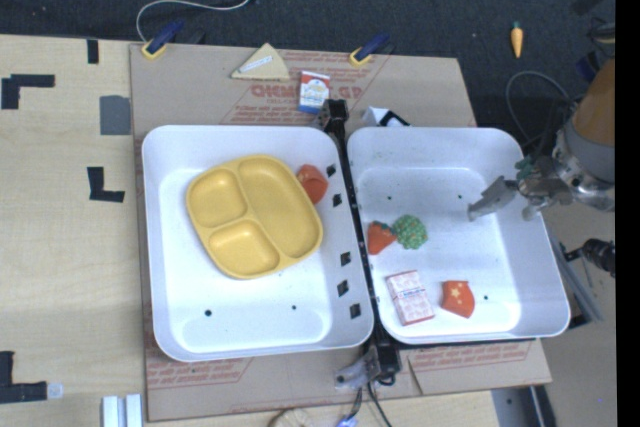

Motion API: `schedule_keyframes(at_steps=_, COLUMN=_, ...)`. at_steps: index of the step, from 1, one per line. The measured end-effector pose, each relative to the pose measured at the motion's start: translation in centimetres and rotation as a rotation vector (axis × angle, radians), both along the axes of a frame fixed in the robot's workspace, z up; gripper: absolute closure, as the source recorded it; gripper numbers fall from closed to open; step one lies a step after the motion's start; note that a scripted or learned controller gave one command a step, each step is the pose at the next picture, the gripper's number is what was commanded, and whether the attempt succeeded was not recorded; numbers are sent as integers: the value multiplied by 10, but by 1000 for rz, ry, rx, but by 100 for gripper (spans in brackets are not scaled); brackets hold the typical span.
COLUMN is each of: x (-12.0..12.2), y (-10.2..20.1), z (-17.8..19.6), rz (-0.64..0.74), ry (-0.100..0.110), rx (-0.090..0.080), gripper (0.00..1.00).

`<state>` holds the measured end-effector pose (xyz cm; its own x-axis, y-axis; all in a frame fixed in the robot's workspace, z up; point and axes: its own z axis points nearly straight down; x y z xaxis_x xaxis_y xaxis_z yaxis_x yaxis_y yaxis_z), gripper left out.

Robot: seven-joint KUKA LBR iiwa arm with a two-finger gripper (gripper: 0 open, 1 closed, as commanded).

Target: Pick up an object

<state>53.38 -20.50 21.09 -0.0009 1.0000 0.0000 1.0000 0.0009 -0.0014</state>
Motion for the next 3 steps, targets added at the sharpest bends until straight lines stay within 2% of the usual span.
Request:
schedule_keyframes(at_steps=1, x=-51, y=45, z=-63, rz=0, ry=2, rx=2, gripper=0)
schedule_keyframes(at_steps=2, x=-48, y=66, z=-122, rz=0, ry=-4, rx=2, gripper=0)
schedule_keyframes(at_steps=3, x=-45, y=71, z=-109, rz=4, ry=-7, rx=13, gripper=100)
